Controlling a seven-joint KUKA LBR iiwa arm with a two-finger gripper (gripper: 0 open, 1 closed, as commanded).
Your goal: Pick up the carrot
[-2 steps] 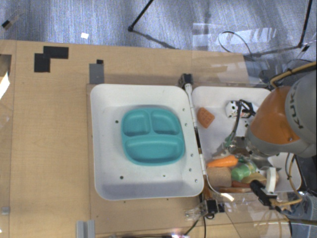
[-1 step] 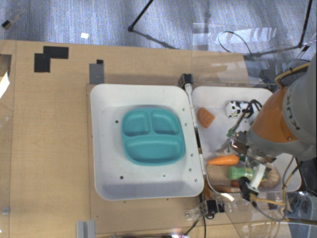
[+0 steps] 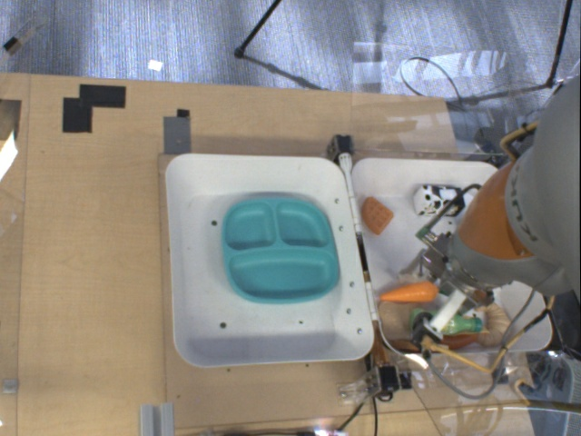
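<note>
Crowding the right bin (image 3: pixel 399 173), the grey arm (image 3: pixel 545 198) with its orange band covers most of that bin's right half, so the free floor there is a strip along the left wall and the upper left corner. An orange waffle-like piece (image 3: pixel 377 214) lies in that strip, near the divider between the bins, and a small white and black object (image 3: pixel 429 198) lies further right, close to the arm. The carrot (image 3: pixel 410 292) rests lower in the right bin, lying roughly level, its tip pointing left toward the bin wall; it is bright orange, tapered and smooth. Just below it sits a cluster of items, among them a green and white one (image 3: pixel 445 319). The pincer (image 3: pixel 438 263) hangs just above and right of the carrot's thick end; whether it is open or closed I cannot tell. Left bin (image 3: pixel 195 243) carries a teal divided tray (image 3: pixel 280 248) in its middle, with bare white floor all round it. Wooden counter (image 3: pixel 82 271) lies open on the left
</note>
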